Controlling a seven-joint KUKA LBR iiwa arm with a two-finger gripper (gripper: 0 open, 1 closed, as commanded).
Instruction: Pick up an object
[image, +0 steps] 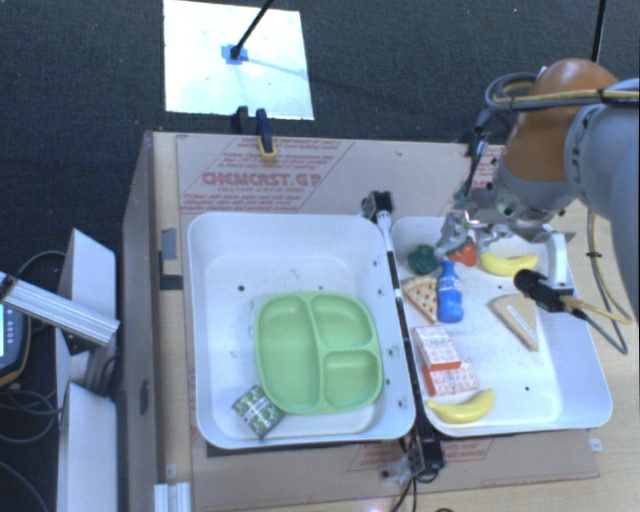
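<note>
My gripper (458, 240) hangs low over the back left part of the right bin (585, 385). It is just above the cap of a blue bottle (450, 297) and right of a dark green object (424, 260). I see nothing held in it. Beside the bottle lies a pizza slice (421, 296). A yellow banana (507, 264) rests just right of the gripper. Further forward lie a tan wedge (518, 322), a red and white box (446, 362) and a second banana (461, 406).
The left bin (225, 300) holds a green divided plate (320, 350) and a small green checkered packet (257, 410) at its front left. A black handle with a yellow cable (548, 291) juts over the right bin. The arm's grey and orange wrist (560, 120) looms at the back right.
</note>
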